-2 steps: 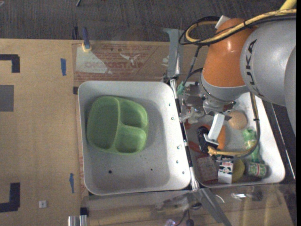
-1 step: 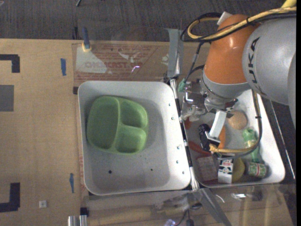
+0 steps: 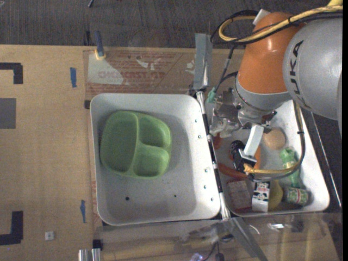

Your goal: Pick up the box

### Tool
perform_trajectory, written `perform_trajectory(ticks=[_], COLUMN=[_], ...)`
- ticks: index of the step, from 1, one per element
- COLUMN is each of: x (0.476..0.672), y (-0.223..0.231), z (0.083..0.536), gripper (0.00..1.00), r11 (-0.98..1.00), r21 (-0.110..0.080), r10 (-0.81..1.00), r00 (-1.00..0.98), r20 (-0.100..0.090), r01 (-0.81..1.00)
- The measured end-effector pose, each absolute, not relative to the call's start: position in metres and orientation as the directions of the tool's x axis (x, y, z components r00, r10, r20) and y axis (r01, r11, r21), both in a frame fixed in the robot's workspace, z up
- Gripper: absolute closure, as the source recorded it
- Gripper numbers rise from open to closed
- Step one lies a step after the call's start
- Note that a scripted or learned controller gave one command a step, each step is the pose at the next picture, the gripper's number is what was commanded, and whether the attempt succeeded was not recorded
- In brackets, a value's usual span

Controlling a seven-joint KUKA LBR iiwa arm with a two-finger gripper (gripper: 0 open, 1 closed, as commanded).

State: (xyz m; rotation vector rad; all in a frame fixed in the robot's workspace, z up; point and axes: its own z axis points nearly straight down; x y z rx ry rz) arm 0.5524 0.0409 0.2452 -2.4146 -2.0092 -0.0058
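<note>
The box (image 3: pixel 261 196) is a small white carton with red and black print. It lies near the front edge of the right bin (image 3: pixel 318 192), between a brown flat packet (image 3: pixel 238 192) and a yellow item (image 3: pixel 276 194). My gripper (image 3: pixel 224 123) hangs under the orange-banded wrist over the back left part of that bin, close to the wall between the bins. It is well behind the box and apart from it. The wrist hides much of the bin's back half.
A green divided plate (image 3: pixel 136 143) lies in the left bin (image 3: pixel 163 208). The right bin also holds a tan round item (image 3: pixel 274 139), a light green item (image 3: pixel 289 157), an orange piece (image 3: pixel 258 157) and a green-labelled jar (image 3: pixel 297 195), crowded around the box.
</note>
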Motion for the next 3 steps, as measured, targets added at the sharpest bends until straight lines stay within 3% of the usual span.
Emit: perform_trajectory(ticks=[1, 2, 3], x=[0.587, 0.666, 0.66], y=[0.105, 0.109, 0.136], z=[0.249, 0.243, 0.24], gripper=[1.0, 1.0, 1.0], r11=[-0.464, -0.75, -0.98], r21=[0.0, 0.0, -0.001], r10=[0.886, 0.662, 0.198], r00=[0.464, 0.75, 0.98], r20=[-0.001, -0.001, 0.001], r01=[0.886, 0.662, 0.198])
